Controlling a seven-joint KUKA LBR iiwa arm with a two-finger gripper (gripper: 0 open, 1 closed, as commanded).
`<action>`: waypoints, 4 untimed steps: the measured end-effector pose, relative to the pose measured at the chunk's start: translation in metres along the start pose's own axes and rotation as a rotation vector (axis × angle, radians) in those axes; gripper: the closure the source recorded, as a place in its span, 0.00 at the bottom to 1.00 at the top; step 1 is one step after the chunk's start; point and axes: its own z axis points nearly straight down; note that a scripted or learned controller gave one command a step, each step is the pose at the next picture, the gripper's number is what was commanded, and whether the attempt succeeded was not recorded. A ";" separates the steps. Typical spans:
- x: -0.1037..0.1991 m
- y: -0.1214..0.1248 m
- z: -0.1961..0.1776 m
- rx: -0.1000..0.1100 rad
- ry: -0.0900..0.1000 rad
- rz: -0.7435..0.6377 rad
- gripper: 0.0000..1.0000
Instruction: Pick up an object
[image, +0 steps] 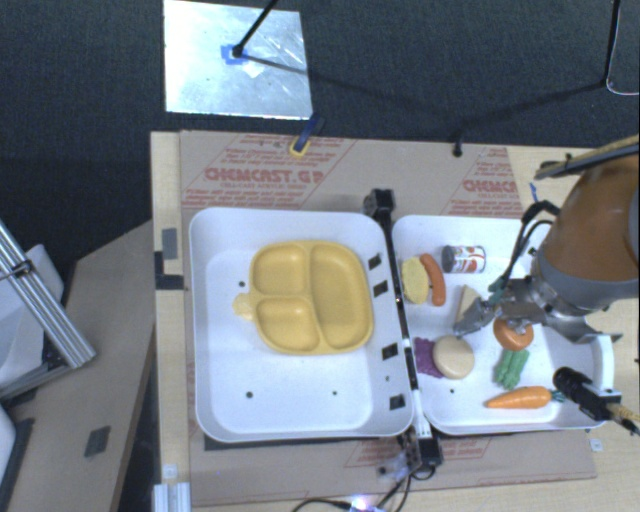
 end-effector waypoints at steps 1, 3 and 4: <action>0.000 0.003 -0.006 -0.013 -0.002 -0.003 0.00; 0.005 0.016 0.093 -0.018 -0.003 -0.001 0.00; 0.005 0.019 0.102 -0.019 -0.002 -0.001 0.00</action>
